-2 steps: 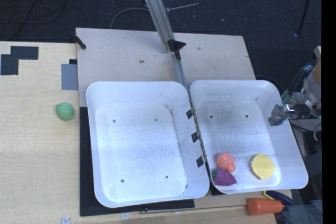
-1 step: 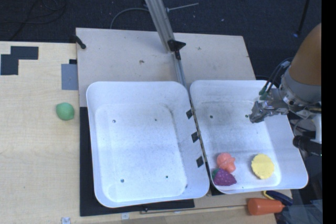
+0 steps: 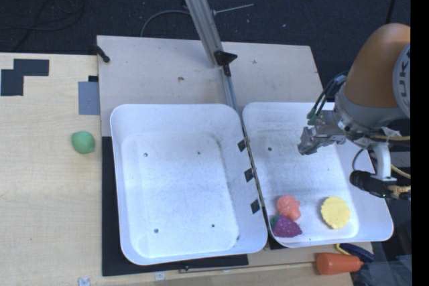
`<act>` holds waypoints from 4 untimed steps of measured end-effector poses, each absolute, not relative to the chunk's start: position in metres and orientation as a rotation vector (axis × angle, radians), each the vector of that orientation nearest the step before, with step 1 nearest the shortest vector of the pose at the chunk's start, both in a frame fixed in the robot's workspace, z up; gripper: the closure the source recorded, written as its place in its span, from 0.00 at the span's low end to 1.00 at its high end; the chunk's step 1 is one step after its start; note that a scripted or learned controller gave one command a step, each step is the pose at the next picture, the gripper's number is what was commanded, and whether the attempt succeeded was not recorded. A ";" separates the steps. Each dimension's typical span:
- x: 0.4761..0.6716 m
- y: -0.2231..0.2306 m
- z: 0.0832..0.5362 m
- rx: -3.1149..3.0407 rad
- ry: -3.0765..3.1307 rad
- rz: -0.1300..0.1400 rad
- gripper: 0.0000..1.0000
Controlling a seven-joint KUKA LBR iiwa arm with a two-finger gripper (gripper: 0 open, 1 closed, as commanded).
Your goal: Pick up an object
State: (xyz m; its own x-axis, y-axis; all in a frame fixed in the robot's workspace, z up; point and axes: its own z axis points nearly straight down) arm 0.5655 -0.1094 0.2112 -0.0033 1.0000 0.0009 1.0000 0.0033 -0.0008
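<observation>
In the right bin [image 3: 288, 124] lie three small toys near its front edge: an orange-red one [image 3: 288, 205], a purple grape-like one [image 3: 287, 227] just in front of it, and a yellow round one [image 3: 335, 211] to their right. My gripper [image 3: 310, 144] hangs over the middle of the right bin, behind and above these toys, apart from all of them. Nothing shows between its fingers.
The left bin [image 3: 134, 124] stands beside the right one, with black clips along the shared rim. A green ball [image 3: 83, 142] rests on the wooden bench at far left. An orange object [image 3: 338, 263] lies in front of the right bin. A metal rail [image 3: 204, 13] slants behind the bins.
</observation>
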 end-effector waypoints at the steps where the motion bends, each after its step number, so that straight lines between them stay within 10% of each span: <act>1: 0.569 -0.063 0.217 -2.218 -2.225 -0.001 1.00; 4: 0.613 0.073 0.231 -2.219 -2.225 -0.002 1.00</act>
